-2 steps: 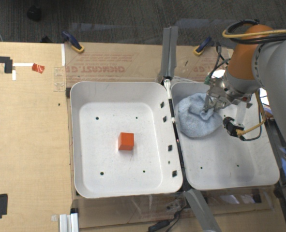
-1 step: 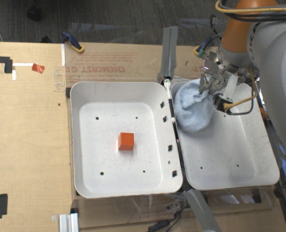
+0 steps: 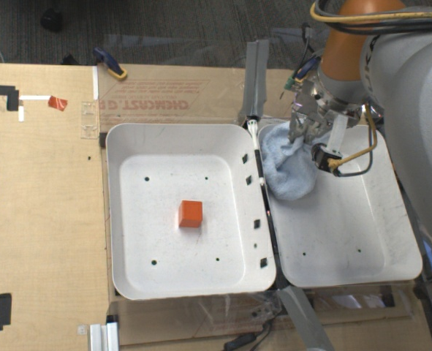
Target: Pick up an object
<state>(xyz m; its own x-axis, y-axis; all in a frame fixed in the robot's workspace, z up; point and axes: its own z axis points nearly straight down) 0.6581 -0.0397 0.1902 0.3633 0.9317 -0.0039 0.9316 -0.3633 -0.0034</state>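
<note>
A crumpled light blue cloth [image 3: 285, 168] lies at the far left side of the right bin [image 3: 362, 232], against the wall between the two bins. My gripper [image 3: 308, 132] is low over the cloth's upper right part, and the cloth bunches up toward it. The wrist and its cables hide where they meet. A small orange-red cube [image 3: 191, 214] rests on the floor of the left bin [image 3: 139, 196], near its middle and far from the gripper.
The grey arm with its orange band [image 3: 362, 31] fills the upper right and overhangs the right bin's far corner. A cardboard sheet [image 3: 164, 97] lies behind the bins, and a wooden board [image 3: 33, 196] lies to the left.
</note>
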